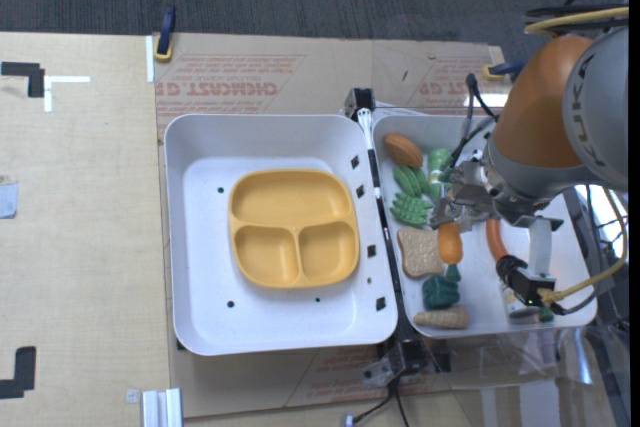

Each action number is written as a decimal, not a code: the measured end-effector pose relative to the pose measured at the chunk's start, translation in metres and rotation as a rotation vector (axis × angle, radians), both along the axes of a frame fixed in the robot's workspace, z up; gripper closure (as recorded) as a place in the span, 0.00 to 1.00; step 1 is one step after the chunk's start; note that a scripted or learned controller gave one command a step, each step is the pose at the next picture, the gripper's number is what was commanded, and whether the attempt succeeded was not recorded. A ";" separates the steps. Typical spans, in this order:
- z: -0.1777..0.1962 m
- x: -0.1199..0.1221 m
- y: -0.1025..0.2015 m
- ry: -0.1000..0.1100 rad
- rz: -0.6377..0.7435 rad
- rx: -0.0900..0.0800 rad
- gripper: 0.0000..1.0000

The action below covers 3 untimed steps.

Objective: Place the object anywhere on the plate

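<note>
Orange carrot-like food (450, 242) is seen just below the gripper (447, 218) in the right bin (575, 300); the fingers' state cannot be told. Picking appears in hand; lifting clear of bread (420, 253) and greens (410, 195) is called for next. Farther left, the yellow plate (294, 226) lies in the left bin (190, 245).

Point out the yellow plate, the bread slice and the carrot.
Yellow plate (292, 198): camera view, floor of its large top compartment.
Bread slice (419, 253): camera view, middle of its face.
Carrot (450, 244): camera view, its orange body.
</note>
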<state>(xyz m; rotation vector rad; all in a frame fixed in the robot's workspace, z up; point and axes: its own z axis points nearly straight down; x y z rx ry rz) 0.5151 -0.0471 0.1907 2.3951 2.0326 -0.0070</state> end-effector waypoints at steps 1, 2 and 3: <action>0.017 0.039 0.063 0.001 0.135 0.001 1.00; 0.047 0.067 0.130 0.000 0.243 0.000 1.00; 0.047 0.067 0.130 0.000 0.242 -0.001 0.00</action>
